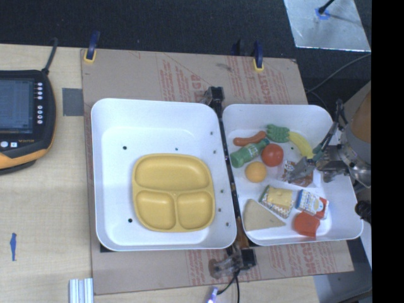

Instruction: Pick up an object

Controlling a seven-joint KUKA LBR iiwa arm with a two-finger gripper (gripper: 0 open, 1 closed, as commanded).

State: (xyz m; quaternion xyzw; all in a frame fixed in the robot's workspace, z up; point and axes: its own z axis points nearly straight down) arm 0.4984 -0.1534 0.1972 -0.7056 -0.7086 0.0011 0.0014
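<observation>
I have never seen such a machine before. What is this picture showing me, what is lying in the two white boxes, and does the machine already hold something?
One camera looks down at a slant on a workbench. A robot arm reaches in from the right; its hand hangs low over the right bin. I cannot tell whether it grips anything.

The left bin holds a yellow divided plate. The right bin holds toy food: a tomato, an orange, a banana, a sausage, a green bottle, a cheese wedge and a red cup. At the far left lies the robot's control tablet.
</observation>
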